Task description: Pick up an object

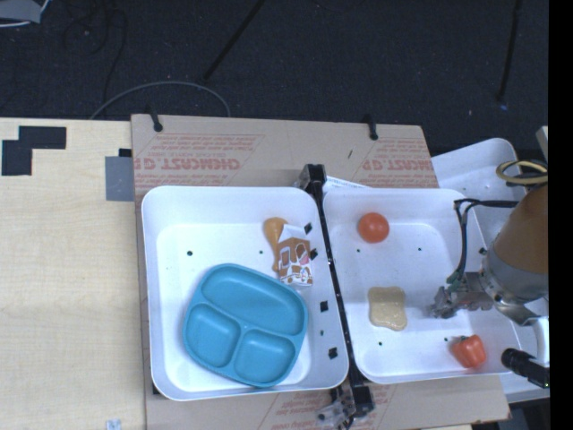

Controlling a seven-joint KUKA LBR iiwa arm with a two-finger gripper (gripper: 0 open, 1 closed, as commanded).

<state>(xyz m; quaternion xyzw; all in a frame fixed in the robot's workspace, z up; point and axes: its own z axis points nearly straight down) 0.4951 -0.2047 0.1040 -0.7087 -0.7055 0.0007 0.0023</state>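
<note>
In the right bin, at about three o'clock, the gripper hangs low over the white floor, the arm reaching in from the right edge. From here I cannot tell how the gripper stands, spread or pressed together; it is a small dark tangle and nothing shows between its tips. Just beside it, toward nine o'clock, lies a pale beige piece. A red ball sits up at eleven o'clock in that bin, and an orange-red piece lies at five o'clock, near the rim. The left bin holds a blue tray and a small printed packet.

To my eye the beige piece is the nearest target. It looks flat and soft, so the gripper should come straight down centred over it, straddling its narrow width, and close fully before lifting slowly.
</note>
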